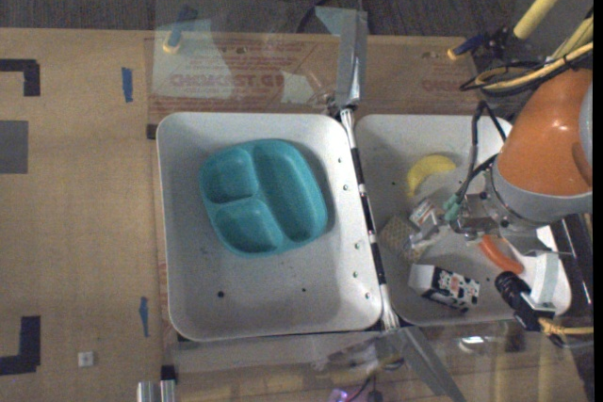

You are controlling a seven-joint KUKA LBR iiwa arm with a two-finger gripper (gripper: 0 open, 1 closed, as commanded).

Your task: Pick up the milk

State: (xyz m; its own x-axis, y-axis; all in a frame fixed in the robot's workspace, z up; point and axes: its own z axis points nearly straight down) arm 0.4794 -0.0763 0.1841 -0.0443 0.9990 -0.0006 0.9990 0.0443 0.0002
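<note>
Orange-banded grey arm (551,146) sits highest in the camera view and reaches in from the right over the right-hand shallow white bin (386,155).

Gripper (420,229): over the middle of the right bin, pointing toward the divider between the two bins. Whether it is open or closed cannot be made out, because the tip is blurred against the white floor. No object is visibly held in it.

Milk: small white carton with black and coloured print (446,286), lying on its side on the floor of the right bin, close to the front wall. It is just below the gripper in the view and appears separate from it.

Other contents, right bin:
- rounded yellow object (431,172), toward the back, near the gripper and above it in the view;
- small orange elongated object (497,252), right of the gripper and partly under the wrist; identity unclear.

Left-hand shallow white bin (179,231): one teal plastic plate with three compartments (266,196), set slightly askew in the back half, flat on the floor.

Both bins stand on a tan cardboard-covered bench (75,231) marked with blue and black tape.
</note>
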